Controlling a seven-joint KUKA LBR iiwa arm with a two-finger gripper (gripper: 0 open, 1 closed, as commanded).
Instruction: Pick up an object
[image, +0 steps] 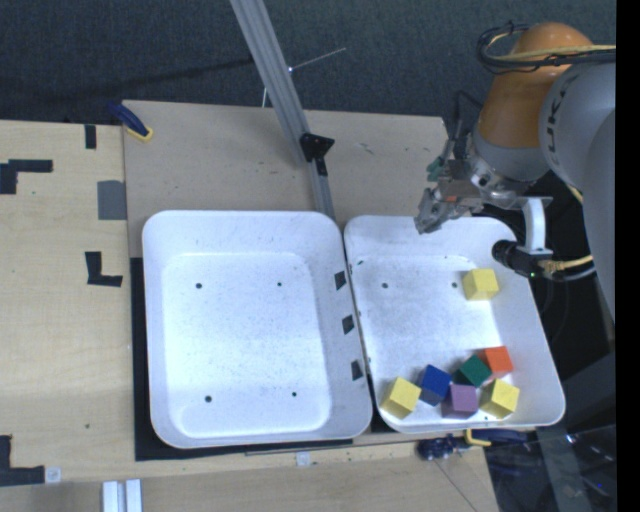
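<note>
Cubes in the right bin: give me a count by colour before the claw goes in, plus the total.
Yellow cube: 3
Blue cube: 1
Green cube: 1
Orange cube: 1
Purple cube: 1
Total: 7, all in the right bin.
</note>
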